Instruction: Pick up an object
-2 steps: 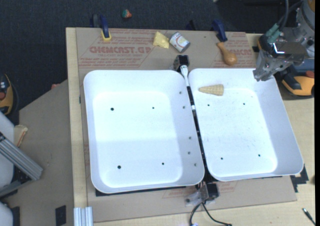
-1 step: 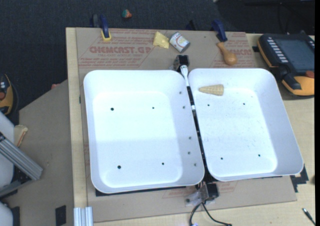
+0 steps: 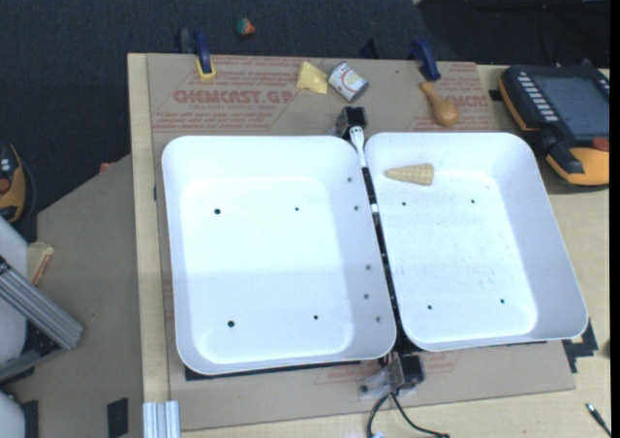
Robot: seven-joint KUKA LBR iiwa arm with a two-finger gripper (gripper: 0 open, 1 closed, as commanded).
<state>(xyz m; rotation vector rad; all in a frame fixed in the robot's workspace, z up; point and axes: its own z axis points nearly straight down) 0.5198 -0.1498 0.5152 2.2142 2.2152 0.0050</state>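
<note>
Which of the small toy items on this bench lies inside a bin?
The ice-cream cone, in the right bin near its far edge; the rest lie on the cardboard beyond.

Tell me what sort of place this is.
Probably a robotics lab workbench. Two shallow white bins sit side by side on a clamped board, a teach pendant lies at the bench's edge, and cables run off the front.

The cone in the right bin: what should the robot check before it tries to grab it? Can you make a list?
1. Cone lies inside the right bin: ok.
2. Nothing lies on or against the cone: ok.
3. Room around it: not ok, it sits close to the bin's far wall.
4. It rests flat on its side: ok.
5. Left bin stays out of the path: ok.
6. Claw ready above the cone: cannot tell.
</note>
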